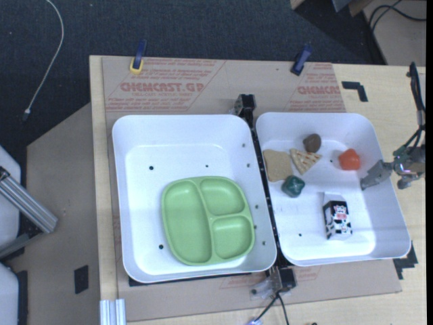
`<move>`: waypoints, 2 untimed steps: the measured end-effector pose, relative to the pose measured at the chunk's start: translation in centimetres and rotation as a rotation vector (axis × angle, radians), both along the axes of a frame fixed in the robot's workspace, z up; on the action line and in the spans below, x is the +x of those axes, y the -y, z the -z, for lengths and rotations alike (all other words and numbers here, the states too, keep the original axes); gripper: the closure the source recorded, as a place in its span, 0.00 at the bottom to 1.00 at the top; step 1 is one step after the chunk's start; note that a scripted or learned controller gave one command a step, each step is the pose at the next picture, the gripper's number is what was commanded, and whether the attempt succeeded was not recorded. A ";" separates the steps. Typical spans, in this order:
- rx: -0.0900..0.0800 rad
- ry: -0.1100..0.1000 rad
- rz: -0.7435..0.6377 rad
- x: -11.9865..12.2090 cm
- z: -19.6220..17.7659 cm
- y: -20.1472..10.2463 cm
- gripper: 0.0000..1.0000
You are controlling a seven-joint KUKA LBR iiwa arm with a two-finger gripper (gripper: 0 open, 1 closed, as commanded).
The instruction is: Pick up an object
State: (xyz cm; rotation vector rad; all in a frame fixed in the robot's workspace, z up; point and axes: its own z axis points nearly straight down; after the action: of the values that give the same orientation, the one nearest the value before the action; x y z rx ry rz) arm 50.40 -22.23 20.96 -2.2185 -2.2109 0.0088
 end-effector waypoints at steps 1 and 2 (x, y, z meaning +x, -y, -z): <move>-0.004 0.011 -0.003 0.3 -0.5 0.0 0.00; 0.000 0.005 -0.003 -0.8 4.4 -0.1 0.00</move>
State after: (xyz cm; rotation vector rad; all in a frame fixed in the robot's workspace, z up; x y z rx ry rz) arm 49.65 -22.12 16.54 -2.2183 -2.2163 0.0032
